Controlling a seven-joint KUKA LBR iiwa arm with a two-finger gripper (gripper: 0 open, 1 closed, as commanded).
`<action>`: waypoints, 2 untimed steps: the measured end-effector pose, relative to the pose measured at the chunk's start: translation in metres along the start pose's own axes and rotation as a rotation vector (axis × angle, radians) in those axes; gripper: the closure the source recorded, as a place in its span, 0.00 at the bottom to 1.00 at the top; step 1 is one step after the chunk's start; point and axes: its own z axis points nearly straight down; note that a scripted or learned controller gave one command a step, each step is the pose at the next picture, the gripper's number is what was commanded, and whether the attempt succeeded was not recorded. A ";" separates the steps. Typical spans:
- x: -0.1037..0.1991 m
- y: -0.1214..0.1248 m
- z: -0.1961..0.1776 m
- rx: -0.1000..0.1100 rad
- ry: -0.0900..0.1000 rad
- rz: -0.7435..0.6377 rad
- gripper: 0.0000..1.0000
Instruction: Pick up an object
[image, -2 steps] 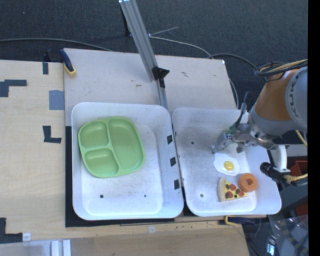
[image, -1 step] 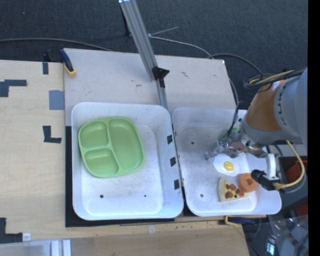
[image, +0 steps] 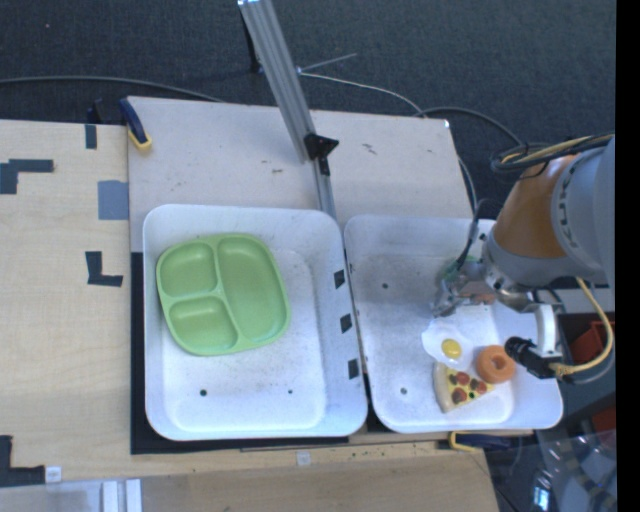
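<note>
In the right bin (image: 400, 260) lie a toy fried egg (image: 447, 347), an orange doughnut (image: 494, 364) and a pizza slice (image: 458, 388), all grouped near the front right corner. My gripper (image: 452, 297) hangs low over the bin just above the fried egg, at the end of the grey and orange arm (image: 545, 225) that comes in from the right. Nothing shows between its fingers. A green divided plate (image: 222, 293) lies in the left bin (image: 250, 400).
A metal pole (image: 290, 90) slants down from the top to the gap between the bins. Cables run over the bench behind the right bin. A blue and yellow tool (image: 134, 124) lies at the bench's back left.
</note>
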 end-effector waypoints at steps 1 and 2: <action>0.008 0.000 -0.060 -0.007 -0.001 0.000 1.00; 0.011 -0.007 -0.118 -0.007 -0.001 0.001 1.00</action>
